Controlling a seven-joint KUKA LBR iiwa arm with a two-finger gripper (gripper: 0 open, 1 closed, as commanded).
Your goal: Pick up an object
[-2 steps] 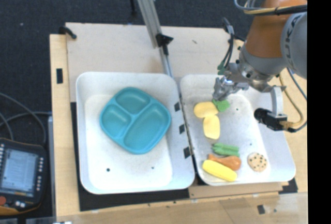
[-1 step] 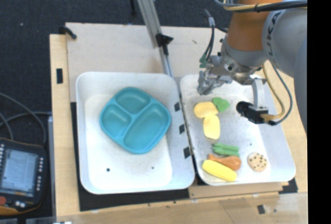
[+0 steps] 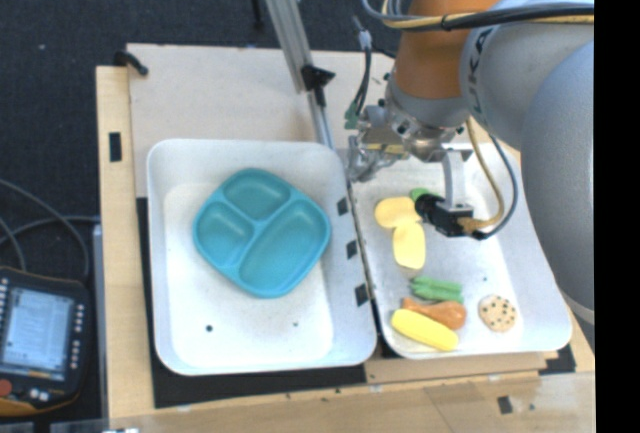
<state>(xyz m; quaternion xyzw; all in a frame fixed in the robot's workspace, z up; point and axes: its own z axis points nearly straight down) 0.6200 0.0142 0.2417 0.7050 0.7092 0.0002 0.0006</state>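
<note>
Toy food pieces are my candidates, all lying in the right bin (image 3: pixel 520 316): two pale yellow pieces (image 3: pixel 402 229) touching each other near that bin's left wall, a green pod (image 3: pixel 436 288) and an orange carrot (image 3: pixel 440 311) stacked close together toward its near edge, a yellow banana-like piece (image 3: pixel 425 329) against the near-left corner, and a speckled cookie (image 3: pixel 497 313) just beside them. The left bin (image 3: pixel 170 251) carries a teal divided plate (image 3: pixel 262 231).

I judge all of these to be light, rigid moulded plastic with smooth, slippery skins (none looks fragile). The cookie is flat and low, so I would take it across its rim. The banana-like piece is best pinched across its short width at mid-length.

The gripper (image 3: pixel 375 159) hangs over the far-left corner of the right bin, above the dividing wall; nothing is visible between its fingers, and I cannot tell how far apart they stand.
</note>
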